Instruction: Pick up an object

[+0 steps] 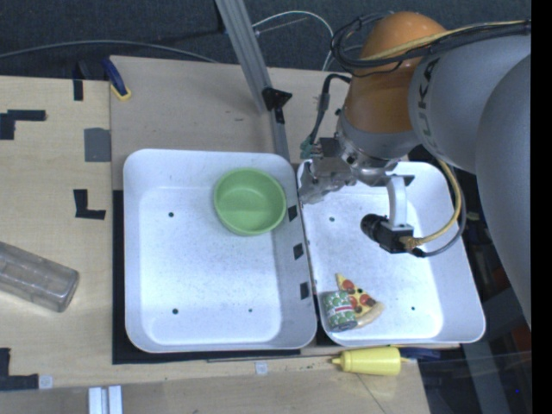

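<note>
two shallow white bins sit side by side on the table (52, 188). the left bin (155, 317) holds a green bowl (249, 201) near its upper right corner, upright. the right bin (431, 300) holds a slice of toy pizza (355, 300) near its lower left corner, lying against a small patterned object i cannot make out. the arm (405, 76) reaches over the right bin's upper left area, and the end effector (321, 178) sits low by the divide between the bins; whether it is open or closed, i cannot tell. a yellow bottle (371, 361) lies on the table just below the right bin. a clear plastic container (34, 276) lies at the far left.
</note>
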Available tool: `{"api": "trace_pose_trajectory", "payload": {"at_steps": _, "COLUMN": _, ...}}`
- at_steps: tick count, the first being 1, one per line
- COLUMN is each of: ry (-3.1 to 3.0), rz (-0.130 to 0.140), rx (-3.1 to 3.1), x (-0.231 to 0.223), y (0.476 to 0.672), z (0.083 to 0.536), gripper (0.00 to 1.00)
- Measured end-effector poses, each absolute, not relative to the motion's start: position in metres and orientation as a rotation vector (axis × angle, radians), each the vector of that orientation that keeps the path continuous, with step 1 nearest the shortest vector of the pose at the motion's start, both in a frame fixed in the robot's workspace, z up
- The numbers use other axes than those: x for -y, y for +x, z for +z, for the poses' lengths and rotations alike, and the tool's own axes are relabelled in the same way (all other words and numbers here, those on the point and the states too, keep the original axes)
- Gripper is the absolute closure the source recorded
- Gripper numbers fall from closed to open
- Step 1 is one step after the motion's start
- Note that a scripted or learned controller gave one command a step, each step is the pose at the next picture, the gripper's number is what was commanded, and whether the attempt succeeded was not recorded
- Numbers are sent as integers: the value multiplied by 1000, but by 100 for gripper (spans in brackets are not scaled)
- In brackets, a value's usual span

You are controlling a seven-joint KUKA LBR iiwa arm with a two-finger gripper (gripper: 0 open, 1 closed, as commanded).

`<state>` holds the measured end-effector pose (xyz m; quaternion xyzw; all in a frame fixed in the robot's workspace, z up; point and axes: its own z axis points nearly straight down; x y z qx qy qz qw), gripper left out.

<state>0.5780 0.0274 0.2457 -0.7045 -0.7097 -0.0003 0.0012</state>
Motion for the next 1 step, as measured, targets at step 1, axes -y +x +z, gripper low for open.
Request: {"api": "trace_pose_trajectory", "payload": {"at_steps": 1, "ry": -2210, "rz": 1, "rx": 2228, "x": -91, "y": 573, "z": 242, "gripper": 100}}
